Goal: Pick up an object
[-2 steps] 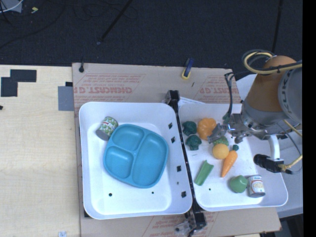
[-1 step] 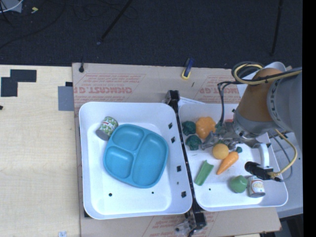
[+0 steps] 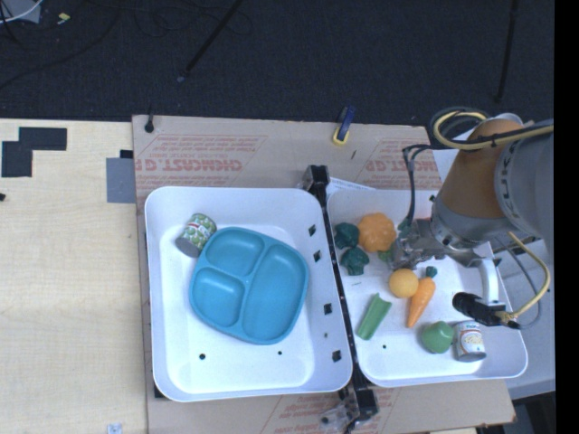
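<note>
I read this as a robotics lab test bench, not a home or kitchen. Two white bins sit side by side on a sheet of printed cardboard laid over a pale wood bench. Loose cables trail across dark carpet behind it. A clamp grips the cardboard's far edge. Toy food and a plastic divided plate fill the bins. The grey and orange arm, wrapped in yellow cable, reaches in from my right.
</note>
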{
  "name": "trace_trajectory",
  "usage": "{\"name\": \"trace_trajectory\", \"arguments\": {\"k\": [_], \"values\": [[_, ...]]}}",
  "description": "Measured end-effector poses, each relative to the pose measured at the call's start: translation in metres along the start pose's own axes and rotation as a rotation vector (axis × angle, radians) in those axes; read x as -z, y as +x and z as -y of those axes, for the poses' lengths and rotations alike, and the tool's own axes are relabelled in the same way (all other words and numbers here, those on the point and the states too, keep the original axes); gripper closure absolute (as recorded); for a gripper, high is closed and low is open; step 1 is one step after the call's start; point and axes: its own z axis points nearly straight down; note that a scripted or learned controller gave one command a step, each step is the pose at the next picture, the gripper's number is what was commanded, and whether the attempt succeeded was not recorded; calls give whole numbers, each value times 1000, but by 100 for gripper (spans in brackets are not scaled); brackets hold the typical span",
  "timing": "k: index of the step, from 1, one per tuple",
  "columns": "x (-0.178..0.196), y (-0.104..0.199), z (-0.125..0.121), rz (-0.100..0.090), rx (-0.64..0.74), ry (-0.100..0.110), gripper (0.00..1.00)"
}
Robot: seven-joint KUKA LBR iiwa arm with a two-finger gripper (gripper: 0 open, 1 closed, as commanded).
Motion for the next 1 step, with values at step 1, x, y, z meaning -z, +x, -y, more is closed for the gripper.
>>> {"name": "trace_trajectory", "arguments": {"k": [1], "values": [[42, -1, -2, 2, 1, -7, 100]]}}
